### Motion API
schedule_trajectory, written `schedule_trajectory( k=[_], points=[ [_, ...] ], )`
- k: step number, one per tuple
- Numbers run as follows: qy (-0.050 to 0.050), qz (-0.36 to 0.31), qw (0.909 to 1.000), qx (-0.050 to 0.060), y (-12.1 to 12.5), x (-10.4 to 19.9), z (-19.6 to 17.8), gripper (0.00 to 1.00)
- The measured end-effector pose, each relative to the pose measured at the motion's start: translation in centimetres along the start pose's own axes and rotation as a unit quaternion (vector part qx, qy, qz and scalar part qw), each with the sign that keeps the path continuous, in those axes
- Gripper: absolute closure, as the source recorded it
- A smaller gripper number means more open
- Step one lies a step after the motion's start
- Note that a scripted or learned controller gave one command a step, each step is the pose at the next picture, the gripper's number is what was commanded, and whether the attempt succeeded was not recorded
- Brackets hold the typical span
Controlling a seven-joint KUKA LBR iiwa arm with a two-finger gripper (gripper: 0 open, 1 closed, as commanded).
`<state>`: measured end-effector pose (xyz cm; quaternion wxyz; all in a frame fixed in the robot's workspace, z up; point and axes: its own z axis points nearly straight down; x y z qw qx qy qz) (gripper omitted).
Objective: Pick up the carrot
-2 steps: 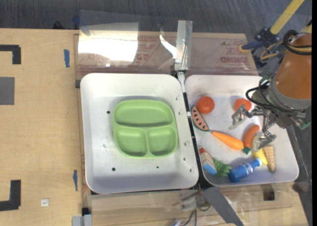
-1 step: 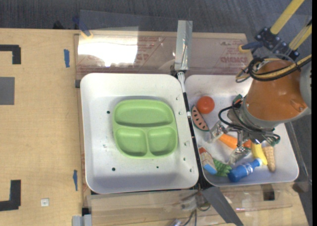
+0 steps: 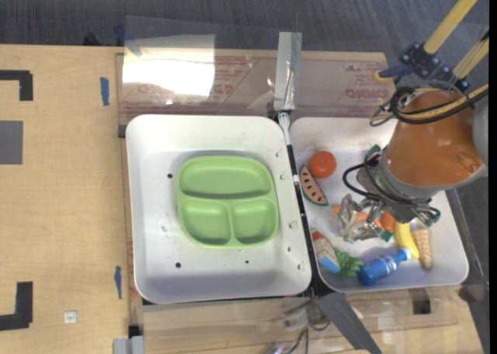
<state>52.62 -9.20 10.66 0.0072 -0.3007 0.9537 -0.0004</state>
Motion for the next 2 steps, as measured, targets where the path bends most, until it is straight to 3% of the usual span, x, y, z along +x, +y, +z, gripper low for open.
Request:
schedule_trajectory(
  k=[1,2],
  points=[
    [0.001,-0.007,1.0,0.002,0.99,2.26,-11.54,1.0],
    [0.004,-0.007,1.0,-0.002,1.17,2.36,-11.15,0.0]
  ],
)
